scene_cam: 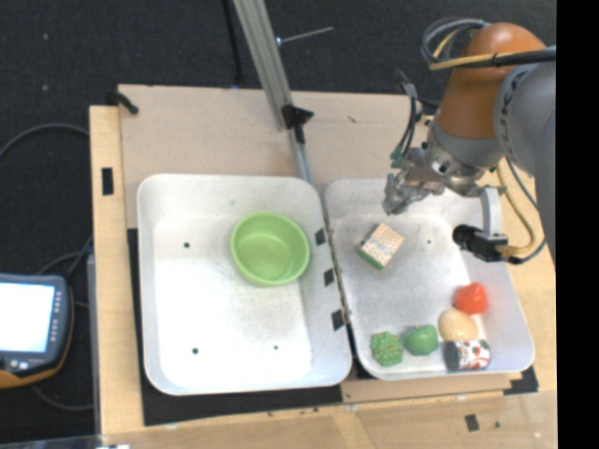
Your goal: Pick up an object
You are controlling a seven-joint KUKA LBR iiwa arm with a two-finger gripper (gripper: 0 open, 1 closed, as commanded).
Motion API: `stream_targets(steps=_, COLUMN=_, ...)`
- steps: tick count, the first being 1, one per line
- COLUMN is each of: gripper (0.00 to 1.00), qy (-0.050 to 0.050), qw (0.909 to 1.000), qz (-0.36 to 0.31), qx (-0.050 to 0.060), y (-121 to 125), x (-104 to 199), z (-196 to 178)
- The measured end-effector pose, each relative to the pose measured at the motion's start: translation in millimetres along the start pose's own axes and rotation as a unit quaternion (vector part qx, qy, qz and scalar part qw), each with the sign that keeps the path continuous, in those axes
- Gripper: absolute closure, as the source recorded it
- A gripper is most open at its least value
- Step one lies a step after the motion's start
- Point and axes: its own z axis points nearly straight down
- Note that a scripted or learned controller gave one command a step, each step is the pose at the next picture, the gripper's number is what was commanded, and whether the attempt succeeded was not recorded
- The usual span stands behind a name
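Note:
My gripper [398,199] hangs over the far part of the right bin [426,265], just above and to the right of a small patterned box [381,246] with a green edge that lies tilted on the bin floor. The box is apart from the gripper. Along the near right corner sit a green bumpy piece [387,347], a green round piece [421,340], a cream round object [457,325], a red object [472,298] and a red-and-white can [467,354].
A green bowl [270,248] stands in the left bin [187,279]. A slanted metal pole [271,73] crosses the bench behind the bins. A handheld screen [28,325] lies at the left edge.

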Motion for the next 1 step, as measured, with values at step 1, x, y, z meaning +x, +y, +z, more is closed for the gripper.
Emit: stream_targets(steps=1, gripper=1.00, qy=0.001, qw=1.0000, qz=-0.001, qx=0.000, y=-9.1, x=54.3, z=-15.2)
